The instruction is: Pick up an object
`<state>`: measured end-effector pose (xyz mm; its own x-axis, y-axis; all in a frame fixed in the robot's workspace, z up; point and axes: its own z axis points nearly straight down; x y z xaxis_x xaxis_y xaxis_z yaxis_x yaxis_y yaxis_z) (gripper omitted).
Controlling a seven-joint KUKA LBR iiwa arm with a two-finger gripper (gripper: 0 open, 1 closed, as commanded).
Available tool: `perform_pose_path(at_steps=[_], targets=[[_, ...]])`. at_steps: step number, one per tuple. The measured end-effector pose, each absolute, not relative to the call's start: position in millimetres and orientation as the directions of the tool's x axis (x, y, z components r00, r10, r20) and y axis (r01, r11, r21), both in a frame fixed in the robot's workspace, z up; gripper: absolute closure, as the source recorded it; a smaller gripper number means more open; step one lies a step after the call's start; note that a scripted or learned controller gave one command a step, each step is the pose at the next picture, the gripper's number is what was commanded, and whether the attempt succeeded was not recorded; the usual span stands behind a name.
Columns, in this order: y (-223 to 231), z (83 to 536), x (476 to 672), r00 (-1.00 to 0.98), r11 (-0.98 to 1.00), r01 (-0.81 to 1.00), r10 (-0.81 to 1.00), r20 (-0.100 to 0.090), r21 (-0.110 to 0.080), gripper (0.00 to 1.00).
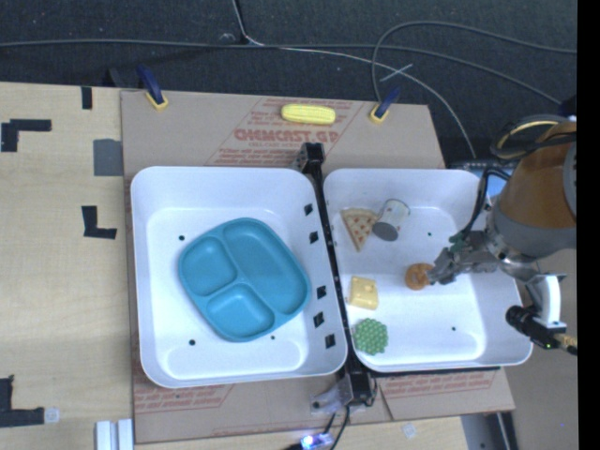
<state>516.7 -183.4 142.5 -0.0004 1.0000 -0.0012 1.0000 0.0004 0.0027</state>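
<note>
The right bin holds a round brown cookie-like piece, a tan pizza-slice wedge, a grey cylinder, a yellow cheese block and a green bumpy ball. My gripper reaches in from the right, low in the bin, with its tip right beside the brown piece on that piece's right. The fingers are dark and small against the bin floor. Nothing visibly sits between them.
The left bin carries a blue divided plate. A yellow corn cob lies on the cardboard behind the bins. The black divider runs between the bins. The arm's orange band hangs over the right bin's right wall.
</note>
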Motion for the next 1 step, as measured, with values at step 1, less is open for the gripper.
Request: perform_pose_path(at_steps=[1], targets=[[-180.3, 201.7, 525.7, -0.002, 0.002, 1.0, 1.0, -0.002, 0.005, 1.0]])
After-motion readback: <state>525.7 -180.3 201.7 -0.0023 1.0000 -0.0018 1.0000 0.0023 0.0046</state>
